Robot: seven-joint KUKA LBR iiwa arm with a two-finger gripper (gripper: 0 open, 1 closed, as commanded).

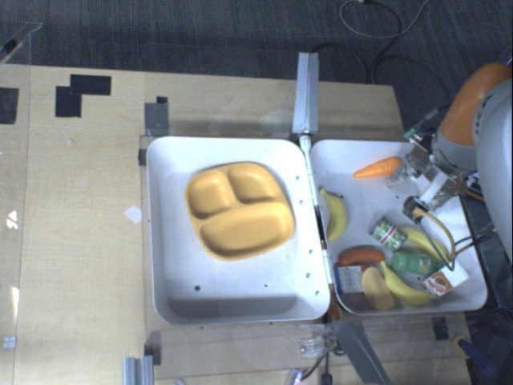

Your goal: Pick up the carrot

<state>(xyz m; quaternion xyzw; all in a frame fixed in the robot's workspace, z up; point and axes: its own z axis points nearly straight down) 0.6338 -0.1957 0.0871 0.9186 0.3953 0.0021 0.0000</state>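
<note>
Pale wood forms the worktop [88, 239], with dark carpet beyond its far edge and two white bins set side by side on it. From the right, the grey arm [490, 127] with its orange band reaches over the far right corner of the right bin [345, 163], and its claw [413, 167] hangs there low over the bin floor; whether it is spread or pressed together cannot be told from this angle. Just left of the claw lies the carrot [377, 168], on the bin floor near the far wall, its thick end toward the claw and its tip pointing left, nothing gripping it. Nearer the camera in the same bin are a small green can [387, 233], a green bottle [413, 261], a banana [405, 285] along the front, a second banana [335, 213] by the left wall, a red piece [361, 256], a small carton [349, 279] and a packet [443, 281] at the right front. A cable [441, 227] loops from the wrist over these things. The left bin [172, 279] holds a yellow divided tray [239, 209], lying a little askew. Black tape marks [80, 93] sit on the far left of the worktop.
</note>
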